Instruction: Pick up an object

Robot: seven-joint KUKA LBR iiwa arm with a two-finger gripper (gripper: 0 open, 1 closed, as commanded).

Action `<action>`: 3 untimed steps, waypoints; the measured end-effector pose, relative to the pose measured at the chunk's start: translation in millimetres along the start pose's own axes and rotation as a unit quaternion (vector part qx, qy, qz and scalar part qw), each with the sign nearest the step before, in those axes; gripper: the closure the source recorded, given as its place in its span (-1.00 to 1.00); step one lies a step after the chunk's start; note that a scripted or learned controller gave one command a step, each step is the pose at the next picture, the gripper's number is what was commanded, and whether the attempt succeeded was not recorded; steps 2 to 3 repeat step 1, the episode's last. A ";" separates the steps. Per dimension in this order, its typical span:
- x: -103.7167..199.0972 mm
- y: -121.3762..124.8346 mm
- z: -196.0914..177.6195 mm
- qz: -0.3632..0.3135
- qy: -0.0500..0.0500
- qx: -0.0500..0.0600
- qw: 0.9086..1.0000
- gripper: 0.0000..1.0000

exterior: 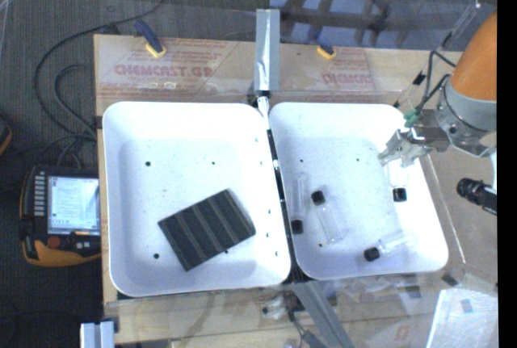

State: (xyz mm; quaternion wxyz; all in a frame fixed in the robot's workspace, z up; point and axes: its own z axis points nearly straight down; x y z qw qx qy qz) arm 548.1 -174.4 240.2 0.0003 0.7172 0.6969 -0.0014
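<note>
While the gripper (401, 149), fingers spread and empty, hangs over the right bin (347, 117), clear vials (329, 221) lie below-left of it, a black ridged block (207, 228) far left in the left bin (121, 177).

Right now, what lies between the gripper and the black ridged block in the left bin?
In the camera view, between the gripper and the black ridged block lie clear black-capped vials on the right bin's floor and the adjoining bin rims.

Bench (194, 72) bears left bin (121, 136), right bin (420, 201).
</note>
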 end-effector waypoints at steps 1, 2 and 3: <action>40.6 56.3 28.8 0.001 0.000 0.001 1.000 1.00; 40.6 56.3 28.8 0.001 0.000 0.001 1.000 1.00; 40.6 56.3 28.8 0.001 0.000 0.001 1.000 1.00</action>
